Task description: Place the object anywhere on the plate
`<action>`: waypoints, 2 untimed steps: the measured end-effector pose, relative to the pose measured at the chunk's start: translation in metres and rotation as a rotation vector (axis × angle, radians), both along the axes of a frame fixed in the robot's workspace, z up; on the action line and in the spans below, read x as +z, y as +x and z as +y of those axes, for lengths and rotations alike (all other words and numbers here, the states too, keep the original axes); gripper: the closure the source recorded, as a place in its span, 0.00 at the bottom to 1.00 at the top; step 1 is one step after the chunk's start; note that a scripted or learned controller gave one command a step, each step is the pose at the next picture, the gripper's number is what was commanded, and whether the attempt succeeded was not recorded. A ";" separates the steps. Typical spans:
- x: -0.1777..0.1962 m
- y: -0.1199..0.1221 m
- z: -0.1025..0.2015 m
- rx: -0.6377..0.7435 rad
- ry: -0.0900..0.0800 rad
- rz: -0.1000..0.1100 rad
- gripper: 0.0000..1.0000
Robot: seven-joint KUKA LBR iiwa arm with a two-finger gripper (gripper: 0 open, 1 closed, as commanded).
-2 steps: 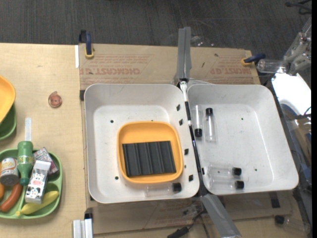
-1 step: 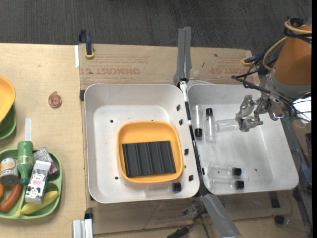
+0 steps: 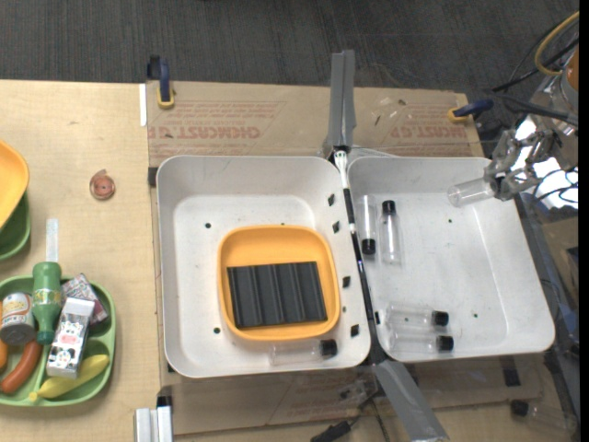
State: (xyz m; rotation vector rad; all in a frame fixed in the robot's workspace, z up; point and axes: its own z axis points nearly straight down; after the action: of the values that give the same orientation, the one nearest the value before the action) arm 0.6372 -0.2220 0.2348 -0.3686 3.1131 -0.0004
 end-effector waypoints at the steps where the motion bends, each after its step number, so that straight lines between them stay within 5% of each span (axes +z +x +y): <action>1: 0.099 0.023 0.000 0.201 -0.001 0.000 1.00; 2: 0.141 0.023 0.000 0.354 -0.001 0.000 1.00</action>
State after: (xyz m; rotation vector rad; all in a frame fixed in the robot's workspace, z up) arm 0.6602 -0.2216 0.3755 -0.9102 2.9996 -0.0008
